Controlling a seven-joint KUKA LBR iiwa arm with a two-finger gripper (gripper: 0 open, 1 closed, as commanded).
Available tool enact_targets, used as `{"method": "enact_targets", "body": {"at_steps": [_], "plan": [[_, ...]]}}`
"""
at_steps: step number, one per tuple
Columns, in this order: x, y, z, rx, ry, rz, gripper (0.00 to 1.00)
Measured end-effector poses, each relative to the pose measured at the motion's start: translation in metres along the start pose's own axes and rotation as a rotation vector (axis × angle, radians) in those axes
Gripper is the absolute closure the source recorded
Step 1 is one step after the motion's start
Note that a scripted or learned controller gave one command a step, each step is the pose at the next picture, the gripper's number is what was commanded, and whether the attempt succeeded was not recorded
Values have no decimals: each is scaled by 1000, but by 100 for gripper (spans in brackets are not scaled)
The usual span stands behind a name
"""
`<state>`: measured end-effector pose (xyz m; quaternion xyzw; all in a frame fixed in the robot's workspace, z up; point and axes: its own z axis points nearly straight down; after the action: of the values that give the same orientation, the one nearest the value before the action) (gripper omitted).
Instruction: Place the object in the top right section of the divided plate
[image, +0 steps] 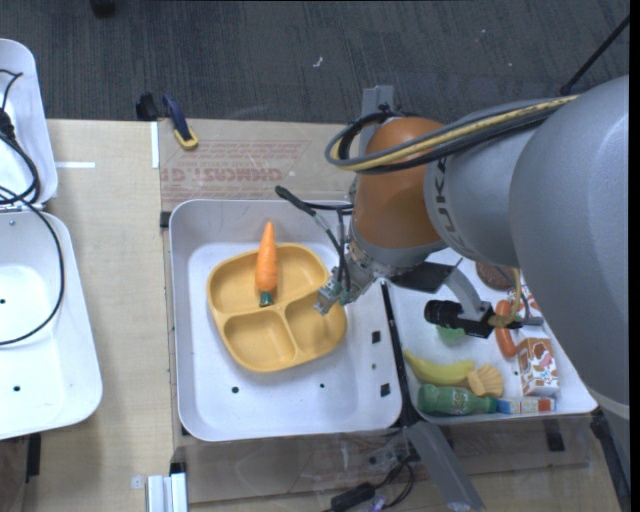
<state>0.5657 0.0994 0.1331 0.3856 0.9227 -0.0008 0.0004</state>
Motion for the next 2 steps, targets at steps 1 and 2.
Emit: {"method": "enact_targets", "body": {"at_steps": [1,2], "plan": [[0,0,0,0,0,0,0],[23,-25,27,-31,-28,-22,0]]}}
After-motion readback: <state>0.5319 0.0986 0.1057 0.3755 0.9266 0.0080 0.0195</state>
